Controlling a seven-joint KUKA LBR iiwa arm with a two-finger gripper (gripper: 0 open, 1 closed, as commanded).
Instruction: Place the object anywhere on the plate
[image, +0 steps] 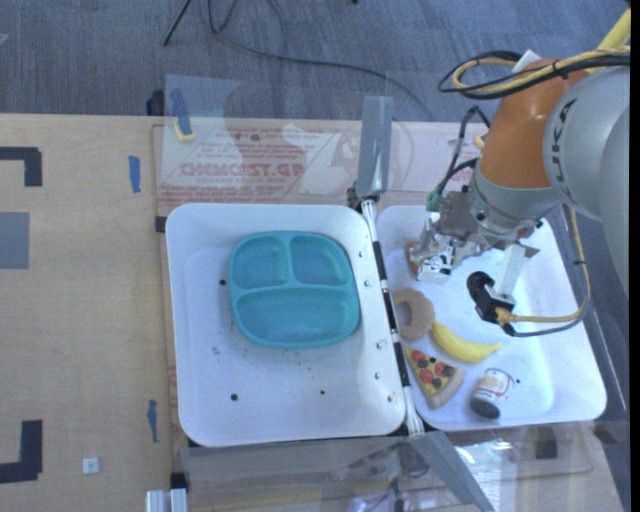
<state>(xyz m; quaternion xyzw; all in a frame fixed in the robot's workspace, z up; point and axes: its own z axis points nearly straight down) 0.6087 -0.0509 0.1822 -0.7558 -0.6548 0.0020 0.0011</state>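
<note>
Red lettering on the cardboard (255, 165) behind the bins, faint under a clear sheet: something like "CHOICEST", rest not readable. Blue tape strips (134, 174) on the table (80, 300), black corner marks too.

Two white bins, side by side. Left bin (200, 400): one teal plate (295, 290), three compartments, two small at the back and one wide at the front, sitting toward the back of the bin. Dark specks scattered on the floor around it.

Right bin (570, 390): four loose things, counted. One brown round piece (414, 313), cookie-like, near the left wall. One yellow banana (463, 345), curved, just beside and to the right of it. One pizza slice (435, 375), red toppings with dark dots, close to the front left corner. One small can (490, 392), lying tilted, dark end toward the front, label too small to read. None of them on the plate.

One arm, grey with orange band (525, 120), reaching in from the right over the back of the right bin. Gripper (435, 260) low over the bin's back left part, above the cookie piece. Fingers: cannot tell wide or narrow, too cluttered, nothing seen clearly between them. Black part (484, 293) with a yellow cable (545, 318) trailing right, hanging beside the gripper.
</note>
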